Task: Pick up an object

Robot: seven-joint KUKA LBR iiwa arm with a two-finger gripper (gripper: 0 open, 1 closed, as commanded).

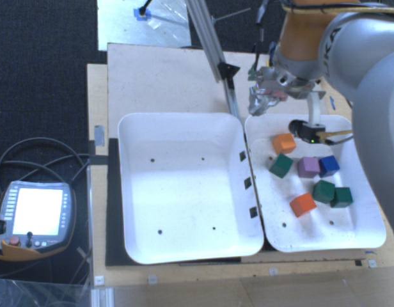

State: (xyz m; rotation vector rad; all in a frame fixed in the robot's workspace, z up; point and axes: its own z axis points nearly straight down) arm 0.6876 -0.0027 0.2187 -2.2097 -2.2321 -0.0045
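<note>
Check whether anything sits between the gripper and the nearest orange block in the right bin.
Nothing visible does. The gripper is above the far rim of the right bin, and the orange block lies just in front of it in this view, with bare bin floor between them. The other blocks lie nearer the camera.

So the arm (pixel 366 50) is chunky and rounded, smooth light grey shell, with a glossy orange band (pixel 312 8) wrapped round it above the wrist. Dark letters sit on the grey right beside the orange, too cut off to read. Black cables (pixel 274 5) loop near the top. Down below hangs the gripper (pixel 264 101), bare silvery metal, kinda busy-looking with small brackets.
</note>
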